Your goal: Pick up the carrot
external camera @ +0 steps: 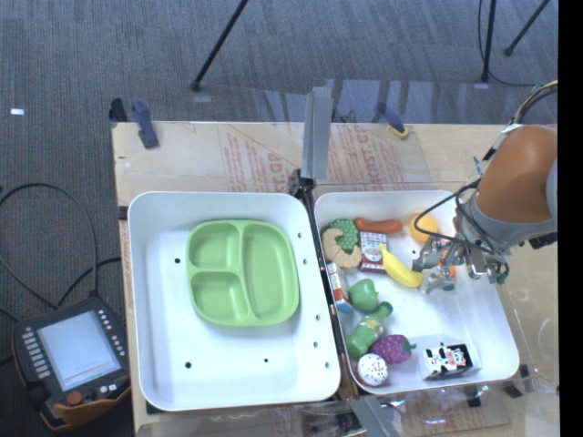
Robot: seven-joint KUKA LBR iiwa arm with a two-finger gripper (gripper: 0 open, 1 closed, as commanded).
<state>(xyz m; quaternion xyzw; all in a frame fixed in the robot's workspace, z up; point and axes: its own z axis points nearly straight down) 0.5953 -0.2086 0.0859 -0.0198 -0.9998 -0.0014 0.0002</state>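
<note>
The right bin (499,330) is crowded along its left and upper parts, while its lower right floor lies mostly bare apart from a black-and-white carton (448,360) near the bottom rim. The left bin (155,335) carries a green divided plate (243,272) in its middle, with bare white floor all around it out to the walls. The worktop (228,153) shows a strip of board above both bins with red printing on it, too slanted and faint to read.

The end effector (448,274) sits low at the right bin's right side, just right of a yellow banana (401,269). A small orange piece that may be the carrot (448,269) shows among its fingers, at the right centre of the frame; whether the fingers are pinching it or spread cannot be told. A small red-labelled box (372,249) lies left of the banana, its print unreadable.
</note>
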